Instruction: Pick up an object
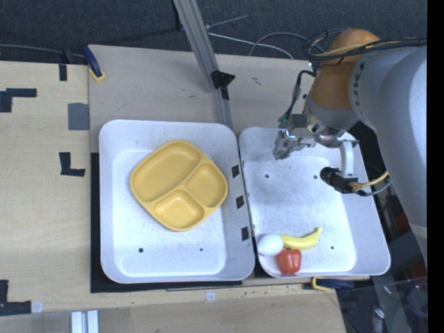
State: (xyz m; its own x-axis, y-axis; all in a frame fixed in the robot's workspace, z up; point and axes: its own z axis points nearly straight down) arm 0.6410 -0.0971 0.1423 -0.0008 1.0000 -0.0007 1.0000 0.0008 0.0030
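Hovering over the far-left part of the right bin, the gripper; finger state cannot be told. Banana, white egg and red pepper cluster at that bin's near-left corner. Yellow divided plate sits in the left bin.

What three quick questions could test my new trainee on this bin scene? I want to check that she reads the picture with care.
1. True or false: the yellow divided plate lies in the same bin as the banana.
2. Which thing touches the white egg: A) the plate, B) the red pepper, C) the gripper?
3. Fill in: the gripper hangs over the ___ bin, at its far end.

Key: 1 false; 2 B; 3 right.
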